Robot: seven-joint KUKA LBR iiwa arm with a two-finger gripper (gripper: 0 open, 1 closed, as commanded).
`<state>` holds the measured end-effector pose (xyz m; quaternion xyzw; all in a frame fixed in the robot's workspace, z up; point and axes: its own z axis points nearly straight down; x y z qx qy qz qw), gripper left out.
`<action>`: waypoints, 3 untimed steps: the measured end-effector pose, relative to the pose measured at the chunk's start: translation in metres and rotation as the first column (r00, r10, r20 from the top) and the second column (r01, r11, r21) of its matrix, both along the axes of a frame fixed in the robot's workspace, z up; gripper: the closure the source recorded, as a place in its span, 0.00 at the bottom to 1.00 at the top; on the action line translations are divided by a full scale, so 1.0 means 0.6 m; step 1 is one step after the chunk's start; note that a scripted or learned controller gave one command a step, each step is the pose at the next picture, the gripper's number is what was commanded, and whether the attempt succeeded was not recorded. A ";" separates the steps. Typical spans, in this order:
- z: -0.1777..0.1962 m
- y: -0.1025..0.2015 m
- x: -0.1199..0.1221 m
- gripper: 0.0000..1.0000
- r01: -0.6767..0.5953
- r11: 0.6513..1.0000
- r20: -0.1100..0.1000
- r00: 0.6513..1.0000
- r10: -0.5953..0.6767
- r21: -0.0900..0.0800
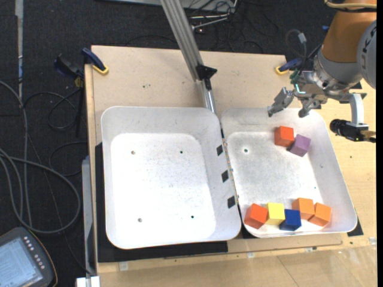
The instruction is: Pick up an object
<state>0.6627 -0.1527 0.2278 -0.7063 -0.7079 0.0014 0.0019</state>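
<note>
The arm (350, 31) comes in from the right, its orange band high at the top right corner and the grey wrist angled down and to the left beneath it. The tool (295, 104) hangs over the far rim of the right bin (341, 178), and its two fingers are spread apart with nothing between them. One fingertip (276, 108) points down-left toward the bin floor, the other sits nearer the wrist.

Just below the tool, in the far part of the right bin, an orange block (284, 136) and a purple block (300, 144) sit touching each other, the purple one on the right and slightly nearer the camera. Neither is in contact with the tool.

Down at the near edge of the same bin there is a tight cluster: an orange-red block (257, 215) on the left, a yellow block (276, 212) beside it, a blue block (292, 219) next, then two more orange blocks (314, 210) pressed together at the right end.

The left bin (158, 175) lies alongside, its white floor speckled. Both bins rest on the pale wooden surface (149, 76), where a metal pole (182, 31) slants up between them to the top of the view.
</note>
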 end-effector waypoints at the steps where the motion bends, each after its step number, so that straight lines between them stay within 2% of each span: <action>1: 0.005 0.000 0.002 0.00 -0.001 1.000 0.004 1.000 0.001 -0.002; 2: -0.100 -0.004 0.006 0.00 0.001 1.000 -0.001 1.000 -0.001 -0.001; 3: -0.170 -0.005 0.018 0.00 -0.001 1.000 0.007 1.000 0.001 -0.004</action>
